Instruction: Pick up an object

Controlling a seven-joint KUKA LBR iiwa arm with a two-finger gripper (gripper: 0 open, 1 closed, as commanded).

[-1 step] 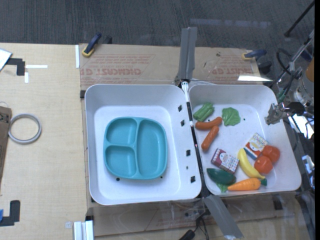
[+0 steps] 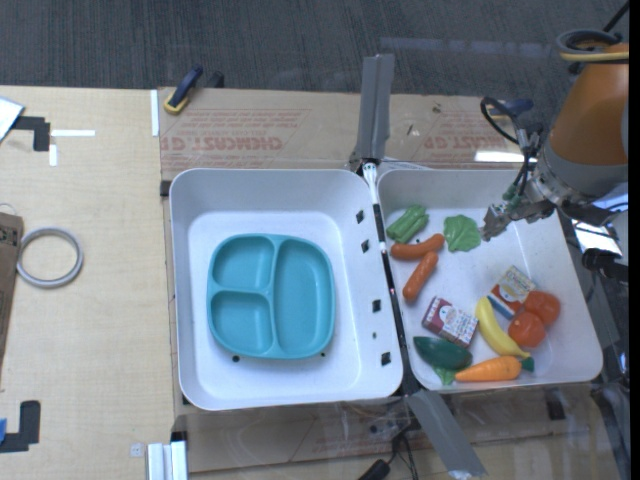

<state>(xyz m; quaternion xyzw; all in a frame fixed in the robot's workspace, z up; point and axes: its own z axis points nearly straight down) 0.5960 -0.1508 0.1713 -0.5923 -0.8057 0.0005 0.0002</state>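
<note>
The right bin holds toy food. A green leafy piece lies beside a green pod, and two orange sausage shapes lie by the left wall. A red carton, a yellow banana, a small white carton, red-orange tomatoes, a dark green vegetable and a carrot fill the front. My gripper hangs low at the bin's back, just right of the leafy piece, with nothing visibly in it.
A teal divided plate lies in the left bin. A grey tape roll sits on the bench at far left. A blue and yellow tool rests behind the bins. Cables trail near the arm.
</note>
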